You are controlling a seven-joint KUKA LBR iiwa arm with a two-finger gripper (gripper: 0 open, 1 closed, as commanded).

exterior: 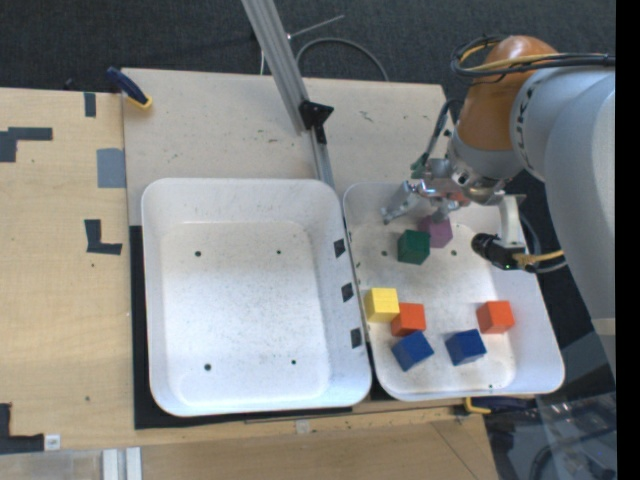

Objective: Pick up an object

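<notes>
Camera view showed the gripper (425, 200) hovering over the small purple cube (438, 233) and green cube (413, 247), presumably lining up a pick. Whether it was released or clenched, I could not tell.

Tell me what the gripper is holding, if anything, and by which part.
Cannot be told. The gripper hangs over the green block and pink block, with no block visibly between its fingers.

Pincer (432, 196) low over the far end of the right bin (545, 368). Just nearside of it, green cube (413, 247) touching pink cube (438, 233). Farther toward the near rim: yellow cube (381, 303), two orange cubes (408, 318) (495, 316), two blue cubes (411, 350) (465, 346). Left bin (160, 208) beyond, to the side.
</notes>
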